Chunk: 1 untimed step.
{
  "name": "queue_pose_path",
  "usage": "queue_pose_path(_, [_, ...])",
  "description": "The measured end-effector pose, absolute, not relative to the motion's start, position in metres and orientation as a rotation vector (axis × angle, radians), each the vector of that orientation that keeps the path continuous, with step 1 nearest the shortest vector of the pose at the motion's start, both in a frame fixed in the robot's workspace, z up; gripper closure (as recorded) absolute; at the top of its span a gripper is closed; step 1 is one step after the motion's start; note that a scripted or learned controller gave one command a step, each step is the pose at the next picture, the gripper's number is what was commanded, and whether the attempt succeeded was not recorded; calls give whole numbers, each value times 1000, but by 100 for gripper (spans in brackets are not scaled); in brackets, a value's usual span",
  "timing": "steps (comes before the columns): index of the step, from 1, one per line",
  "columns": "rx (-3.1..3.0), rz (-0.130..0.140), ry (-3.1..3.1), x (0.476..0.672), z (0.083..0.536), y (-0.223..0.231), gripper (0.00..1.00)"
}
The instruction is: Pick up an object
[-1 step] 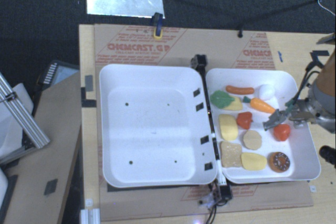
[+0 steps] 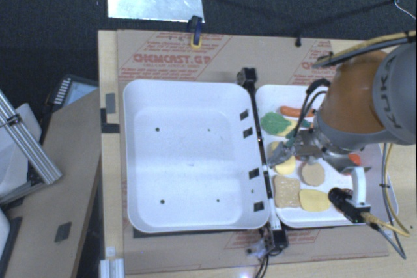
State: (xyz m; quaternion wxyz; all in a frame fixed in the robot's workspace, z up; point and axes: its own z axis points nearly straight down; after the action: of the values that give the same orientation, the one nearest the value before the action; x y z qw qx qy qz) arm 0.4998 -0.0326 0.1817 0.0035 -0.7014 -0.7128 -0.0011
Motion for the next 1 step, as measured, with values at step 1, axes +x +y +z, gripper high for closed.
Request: queue_pose_path(1, [-2216,0,-2225,501,192,-41,100])
